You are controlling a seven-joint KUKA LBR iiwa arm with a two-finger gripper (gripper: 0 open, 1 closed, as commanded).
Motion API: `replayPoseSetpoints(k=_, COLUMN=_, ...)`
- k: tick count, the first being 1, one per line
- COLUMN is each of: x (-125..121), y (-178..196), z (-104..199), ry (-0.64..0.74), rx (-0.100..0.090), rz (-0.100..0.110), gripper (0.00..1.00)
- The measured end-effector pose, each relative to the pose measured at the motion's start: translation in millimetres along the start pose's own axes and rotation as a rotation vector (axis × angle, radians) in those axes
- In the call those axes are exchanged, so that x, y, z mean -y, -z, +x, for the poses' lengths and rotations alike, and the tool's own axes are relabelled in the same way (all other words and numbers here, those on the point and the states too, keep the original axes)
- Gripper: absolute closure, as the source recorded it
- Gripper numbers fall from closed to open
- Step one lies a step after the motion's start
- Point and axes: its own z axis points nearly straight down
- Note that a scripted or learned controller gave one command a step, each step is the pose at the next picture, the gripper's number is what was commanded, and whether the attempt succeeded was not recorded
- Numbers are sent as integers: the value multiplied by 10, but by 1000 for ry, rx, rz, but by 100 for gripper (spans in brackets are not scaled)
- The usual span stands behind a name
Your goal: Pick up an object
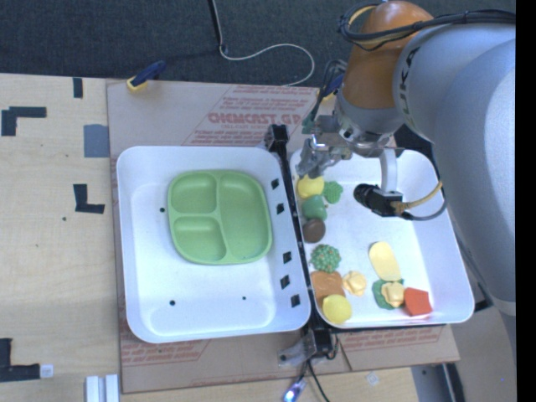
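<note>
Wood bench [50,224]: cardboard sheet [226,115] w/ two white bins [138,249] on it.

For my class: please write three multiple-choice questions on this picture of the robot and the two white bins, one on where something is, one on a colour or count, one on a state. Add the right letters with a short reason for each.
1. Where does the green divided plate lie?
A. In the left bin
B. In the right bin
C. On the cardboard outside both bins

2. What colour is the block near the right bin's front right corner?
A. Blue
B. Red-orange
C. White

3. How does the gripper stand in relation to the toy food?
A. Far off over the dark floor
B. Down over the pieces at the right bin's back left
C. Resting on the green plate

Answers:
1 A: the plate sits in the middle of the left bin.
2 B: the block is red-orange, beside a green and yellow piece.
3 B: the gripper is right above the yellow piece by the divider.
</note>
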Motion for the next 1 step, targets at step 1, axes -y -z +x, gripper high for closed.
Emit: replayPoseSetpoints(k=1, x=-202, y=641, z=392, ry=3, rx=-1, rz=-5, gripper=100)
